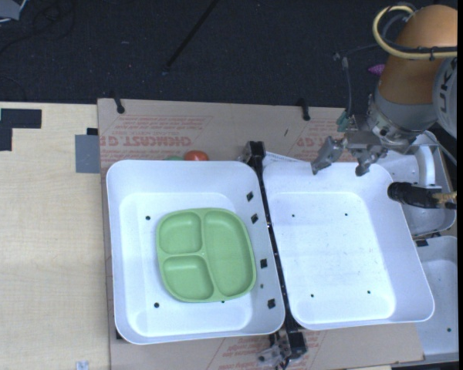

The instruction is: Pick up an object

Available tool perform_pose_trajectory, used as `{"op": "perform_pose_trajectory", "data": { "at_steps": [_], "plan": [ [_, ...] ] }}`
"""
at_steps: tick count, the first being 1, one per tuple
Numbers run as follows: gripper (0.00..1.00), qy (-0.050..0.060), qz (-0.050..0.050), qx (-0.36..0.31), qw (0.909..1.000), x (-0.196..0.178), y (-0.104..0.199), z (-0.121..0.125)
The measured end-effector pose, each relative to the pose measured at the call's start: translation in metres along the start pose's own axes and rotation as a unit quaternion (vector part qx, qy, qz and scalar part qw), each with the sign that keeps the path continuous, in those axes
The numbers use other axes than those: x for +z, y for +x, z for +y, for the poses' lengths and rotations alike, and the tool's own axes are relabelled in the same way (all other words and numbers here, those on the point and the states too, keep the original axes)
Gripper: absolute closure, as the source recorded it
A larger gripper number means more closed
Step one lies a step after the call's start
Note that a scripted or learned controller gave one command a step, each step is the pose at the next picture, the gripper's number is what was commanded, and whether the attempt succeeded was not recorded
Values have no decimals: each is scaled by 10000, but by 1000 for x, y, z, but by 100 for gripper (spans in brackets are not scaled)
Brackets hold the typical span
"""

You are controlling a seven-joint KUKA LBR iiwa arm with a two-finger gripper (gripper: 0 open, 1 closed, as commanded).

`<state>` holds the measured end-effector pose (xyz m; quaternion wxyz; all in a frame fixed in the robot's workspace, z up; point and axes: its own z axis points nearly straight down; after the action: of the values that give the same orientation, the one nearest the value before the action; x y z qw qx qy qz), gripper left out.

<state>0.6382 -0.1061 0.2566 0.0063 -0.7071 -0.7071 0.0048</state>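
the task had hardly begun, judging by how things lay. the grey arm with the orange band [417, 48] reached in from the right, and its two-finger tool [342, 160] hung over the far rim of the right shallow white bin [417, 284], near that bin's far corner. its fingers were spread apart, and nothing lay between them.

the only clear candidate for picking was the pale green, three-compartment plastic plate [207, 254], which lay flat on the floor of the left shallow white bin [127, 206], roughly in its middle. it was well apart from the tool, with the black hinged divider [264, 237] between the two bins lying between them. a small red-orange rounded object [196, 156] sat just beyond the far wall of the left bin, on the brown cardboard sheet [177, 129] that covered the desk; what it was could not be told.

so nothing had been grasped or lifted. what was left, as i judged it, was nearly everything: carrying the tool across to the left bin, lowering it to the plate's rim, closing, and lifting.
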Motion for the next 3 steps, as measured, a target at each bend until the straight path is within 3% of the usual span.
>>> {"op": "perform_pose_trajectory", "data": {
  "at_steps": [1, 3],
  "plan": [
    [0, -64, -7, -8, 10000, -8, 0, 2],
    [0, -40, -4, -5, 10000, 120, 9, 2]
  ]
}}
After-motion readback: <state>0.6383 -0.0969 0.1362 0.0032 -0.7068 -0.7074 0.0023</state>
